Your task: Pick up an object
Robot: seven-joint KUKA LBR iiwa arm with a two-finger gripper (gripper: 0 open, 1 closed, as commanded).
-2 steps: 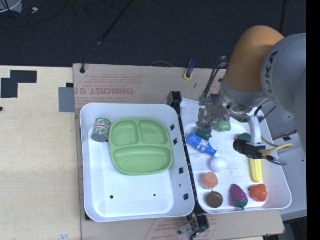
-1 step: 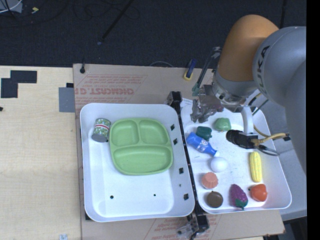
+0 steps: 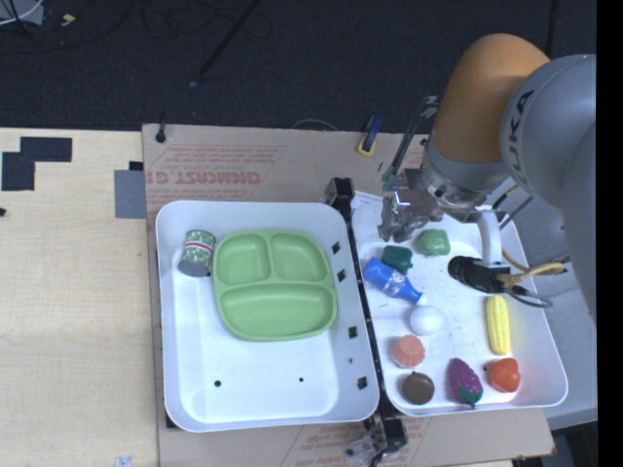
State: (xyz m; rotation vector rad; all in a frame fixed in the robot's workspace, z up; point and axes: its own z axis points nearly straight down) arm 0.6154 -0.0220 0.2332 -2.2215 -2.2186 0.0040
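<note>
Pincer [image 3: 401, 224] hangs low at the right bin's [image 3: 555, 377] far end, just above the dark green toy [image 3: 396, 257] (grip state: cannot tell). Blue bottle [image 3: 391, 280] lies just beside that toy.

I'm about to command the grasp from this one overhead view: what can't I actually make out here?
- Hand in the camera view: its metal parts merge into one blur, so its opening is unreadable, and whether it touches anything.
- Green toy beside the hand: its near side is covered by the hand.
- Small can in the left bin: label too small to read.
- Arm: cut off by the right edge.
</note>
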